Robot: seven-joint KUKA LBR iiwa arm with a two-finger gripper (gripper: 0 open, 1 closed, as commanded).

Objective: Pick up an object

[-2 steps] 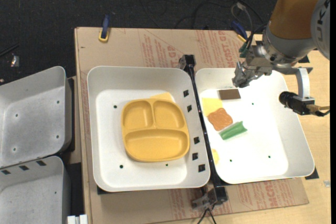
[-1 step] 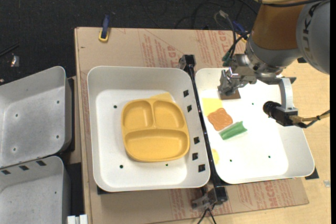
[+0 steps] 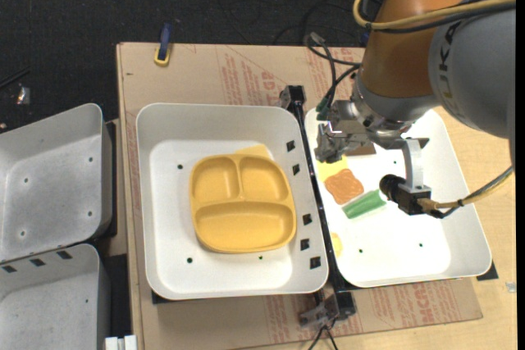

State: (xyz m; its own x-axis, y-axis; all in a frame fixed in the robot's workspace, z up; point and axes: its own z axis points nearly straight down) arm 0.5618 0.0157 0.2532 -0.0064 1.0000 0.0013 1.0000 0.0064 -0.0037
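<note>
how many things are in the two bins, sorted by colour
yellow: 3, the divided tray in the left bin, a yellow piece under the gripper and a small one at the right bin's left wall
orange: 1, the ridged piece
green: 1, the block
total: 5

Bare floor beyond green block point(image 3: 363, 204)

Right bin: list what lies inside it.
The right bin holds an orange piece, a green block and yellow bits at its left wall. The arm and gripper cover the bin's upper part.
</note>
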